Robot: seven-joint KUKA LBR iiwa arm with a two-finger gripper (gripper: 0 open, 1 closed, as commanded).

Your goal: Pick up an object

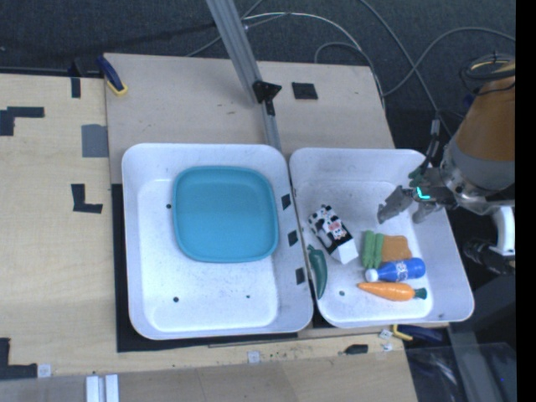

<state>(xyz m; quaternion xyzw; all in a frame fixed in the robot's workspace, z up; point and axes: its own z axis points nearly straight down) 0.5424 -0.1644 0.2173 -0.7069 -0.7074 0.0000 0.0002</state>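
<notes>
two white bins sit side by side on the bench. the left bin (151, 308) has a blue plate (224, 213) lying flat in it, toward the 12 o'clock half of the bin.

the right bin (368, 166) has a bunch of small things down toward its 6 o'clock side. a little box with black and white cow spots (331, 233) lies at about 9 o'clock of the bunch. a dark green pepper (318, 270) sits at 7 o'clock from the box, right against the wall between the two bins. at 3 o'clock from the box is a sponge (387, 248) that is green on one side and orange on the other. a blue bottle with a white cap (395, 270) lies on its side just under the sponge, at 6 o'clock from it. an orange carrot (389, 291) lies just below the bottle, close to the bin's 6 o'clock rim.

the arm (490, 132) comes in from 3 o'clock. the gripper (404, 209) hangs over the right bin, at about 12 o'clock from the sponge and apart from it. its two fingers are spread, and nothing is between them. a small teal light glows on it.
</notes>
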